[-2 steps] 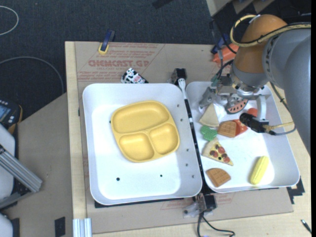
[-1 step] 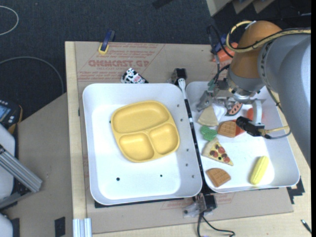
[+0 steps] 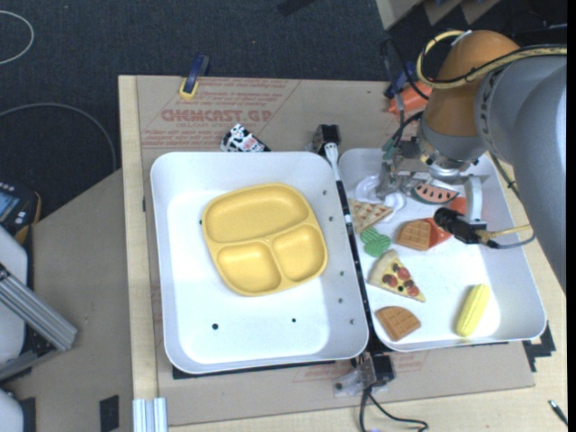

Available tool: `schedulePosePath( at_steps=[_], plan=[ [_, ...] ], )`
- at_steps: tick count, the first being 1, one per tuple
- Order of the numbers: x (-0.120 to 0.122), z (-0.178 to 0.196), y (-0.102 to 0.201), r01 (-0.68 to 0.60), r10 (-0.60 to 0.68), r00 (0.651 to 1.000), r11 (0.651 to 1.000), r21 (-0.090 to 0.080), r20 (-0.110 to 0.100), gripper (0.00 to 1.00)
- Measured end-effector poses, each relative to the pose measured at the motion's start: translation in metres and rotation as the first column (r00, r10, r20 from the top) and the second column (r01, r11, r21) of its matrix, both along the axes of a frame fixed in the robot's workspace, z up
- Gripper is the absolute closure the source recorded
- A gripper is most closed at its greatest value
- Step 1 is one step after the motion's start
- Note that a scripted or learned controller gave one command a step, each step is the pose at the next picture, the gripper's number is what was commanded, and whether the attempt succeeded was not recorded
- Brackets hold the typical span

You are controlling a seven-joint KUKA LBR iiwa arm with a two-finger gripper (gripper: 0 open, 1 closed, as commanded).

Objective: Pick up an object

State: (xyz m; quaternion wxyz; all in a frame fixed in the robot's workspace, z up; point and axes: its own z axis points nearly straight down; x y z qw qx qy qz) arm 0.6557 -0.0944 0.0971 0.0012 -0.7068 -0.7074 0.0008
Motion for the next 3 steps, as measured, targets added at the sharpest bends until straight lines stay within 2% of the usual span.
schedulePosePath(
  at_steps=[1,3],
  plan=[
    [0.002,0.043,0.001,0.0,0.0,1.0,1.0,-0.001,0.008,1.0],
    [-0.004,0.131,-0.002,0.0,0.0,1.0,1.0,-0.002,0.01,1.0]
  ],
)
